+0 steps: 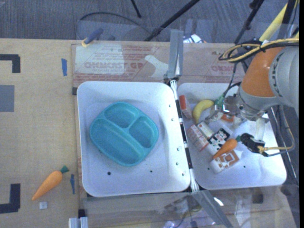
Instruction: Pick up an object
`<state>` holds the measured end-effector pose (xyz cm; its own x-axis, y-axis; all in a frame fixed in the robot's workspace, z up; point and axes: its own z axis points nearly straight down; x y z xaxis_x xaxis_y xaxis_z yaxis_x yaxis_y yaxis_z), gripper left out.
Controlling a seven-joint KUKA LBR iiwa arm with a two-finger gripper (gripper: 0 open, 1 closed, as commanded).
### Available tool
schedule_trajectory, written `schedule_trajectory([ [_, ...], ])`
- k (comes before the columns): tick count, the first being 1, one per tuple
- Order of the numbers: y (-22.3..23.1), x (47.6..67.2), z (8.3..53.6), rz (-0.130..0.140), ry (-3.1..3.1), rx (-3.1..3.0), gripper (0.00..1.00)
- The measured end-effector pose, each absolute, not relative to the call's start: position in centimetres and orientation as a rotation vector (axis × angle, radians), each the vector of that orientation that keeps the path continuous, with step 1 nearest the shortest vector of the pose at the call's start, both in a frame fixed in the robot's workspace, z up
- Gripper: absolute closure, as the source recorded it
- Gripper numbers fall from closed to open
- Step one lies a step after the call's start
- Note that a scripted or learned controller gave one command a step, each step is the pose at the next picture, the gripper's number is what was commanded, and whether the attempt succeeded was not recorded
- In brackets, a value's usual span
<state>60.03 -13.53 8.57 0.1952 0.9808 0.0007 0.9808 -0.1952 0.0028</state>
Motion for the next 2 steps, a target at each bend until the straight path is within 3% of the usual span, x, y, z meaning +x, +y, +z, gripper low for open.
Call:
schedule_trajectory([
  [1,-13.7,60.2,9.8,0.010,1.984,2.428,1.00],
  [2,-18.2,52.6,18.6,0.000,1.822,2.559,1.00],
])
